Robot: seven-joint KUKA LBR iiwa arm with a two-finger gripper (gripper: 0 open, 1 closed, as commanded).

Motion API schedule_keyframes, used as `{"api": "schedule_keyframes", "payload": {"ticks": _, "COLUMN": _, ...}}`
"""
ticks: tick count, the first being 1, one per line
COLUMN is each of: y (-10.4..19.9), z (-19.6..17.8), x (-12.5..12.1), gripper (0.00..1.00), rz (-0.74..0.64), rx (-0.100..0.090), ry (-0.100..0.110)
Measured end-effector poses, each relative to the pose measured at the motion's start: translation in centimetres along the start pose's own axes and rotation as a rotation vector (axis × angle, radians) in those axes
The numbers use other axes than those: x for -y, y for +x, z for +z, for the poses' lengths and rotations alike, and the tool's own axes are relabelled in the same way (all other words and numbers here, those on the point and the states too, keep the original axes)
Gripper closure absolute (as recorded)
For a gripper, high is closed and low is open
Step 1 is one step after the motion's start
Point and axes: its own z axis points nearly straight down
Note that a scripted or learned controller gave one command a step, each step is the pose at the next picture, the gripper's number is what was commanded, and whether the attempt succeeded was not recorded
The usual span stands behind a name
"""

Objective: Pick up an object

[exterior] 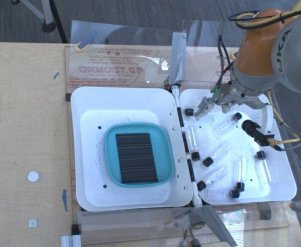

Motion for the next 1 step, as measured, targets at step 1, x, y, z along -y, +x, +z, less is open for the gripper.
{"api": "schedule_keyframes", "payload": {"ticks": 1, "y": -4.70, "z": 8.49, "x": -2.37, "gripper": 0.00, "rz": -0.057, "rx": 0.002, "ry": -0.002}}
